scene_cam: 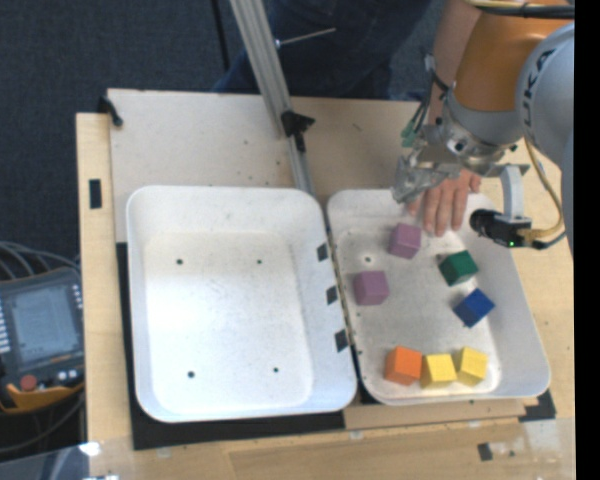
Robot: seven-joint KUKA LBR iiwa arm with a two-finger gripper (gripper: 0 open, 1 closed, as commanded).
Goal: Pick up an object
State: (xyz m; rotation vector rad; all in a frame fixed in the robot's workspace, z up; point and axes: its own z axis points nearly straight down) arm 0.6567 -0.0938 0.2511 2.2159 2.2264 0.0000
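The right bin (525,368) holds several small blocks: two purple ones (405,240) (370,287), a green one (458,266), a blue one (473,307), an orange one (403,364) and two yellow ones (440,369) (472,365). A salmon-pink object (446,208) lies at the bin's far edge. My gripper (417,184) hangs low over that far edge, right beside the pink object and just above the upper purple block. Whether it touches the pink object is unclear.
The left bin (230,303) sits beside the right one. A slanted aluminium post (265,63) rises behind the bins. A black sensor with a cable (500,228) hangs by the wrist. A teach pendant (35,333) lies at the far left.
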